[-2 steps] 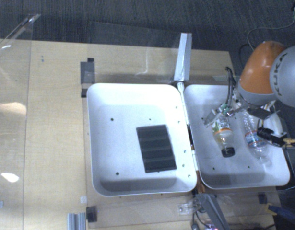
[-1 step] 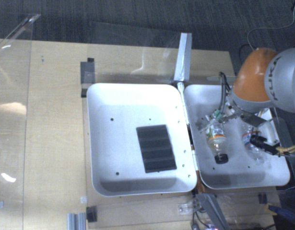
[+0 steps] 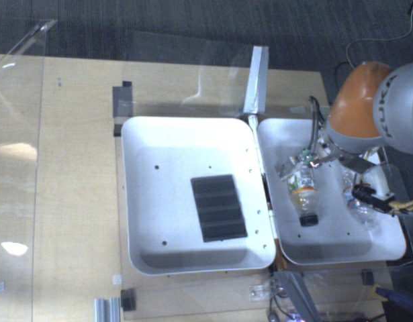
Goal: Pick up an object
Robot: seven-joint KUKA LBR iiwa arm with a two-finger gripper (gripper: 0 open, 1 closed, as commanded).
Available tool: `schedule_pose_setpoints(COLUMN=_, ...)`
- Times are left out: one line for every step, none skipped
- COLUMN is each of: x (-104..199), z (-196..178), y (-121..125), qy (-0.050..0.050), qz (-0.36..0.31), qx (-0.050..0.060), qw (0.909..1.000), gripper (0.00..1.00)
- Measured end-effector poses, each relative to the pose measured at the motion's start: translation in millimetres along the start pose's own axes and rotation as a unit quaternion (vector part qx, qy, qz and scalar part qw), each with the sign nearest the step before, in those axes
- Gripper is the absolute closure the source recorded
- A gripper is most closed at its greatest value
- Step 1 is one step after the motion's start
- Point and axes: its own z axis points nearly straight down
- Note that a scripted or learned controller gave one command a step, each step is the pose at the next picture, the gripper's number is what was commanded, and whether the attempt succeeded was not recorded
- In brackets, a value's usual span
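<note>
Bottle (image 3: 303,192) lies in rt bin (image 3: 340,247) (black cap toward camera), under arm (image 3: 377,109).

- Gripper (image 3: 312,158) positioned over the right bin (image 3: 340,247), toward that bin's rear half.
- Bottle (image 3: 303,192) lies in the same bin, just in front of the gripper.
- Left bin (image 3: 146,180) sits left of the gripper; ridged pad (image 3: 219,208) lies inside it.
- Bins abut side by side.

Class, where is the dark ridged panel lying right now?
The dark ridged panel lies flat in the left white bin, right of its centre, near the wall shared with the right bin.
</note>
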Motion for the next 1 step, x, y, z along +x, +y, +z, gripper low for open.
schedule_pose_setpoints(x=11.1, z=-81.3, y=70.0, qy=0.005, qz=-0.153, qx=0.007, qw=0.9882, gripper=1.0)
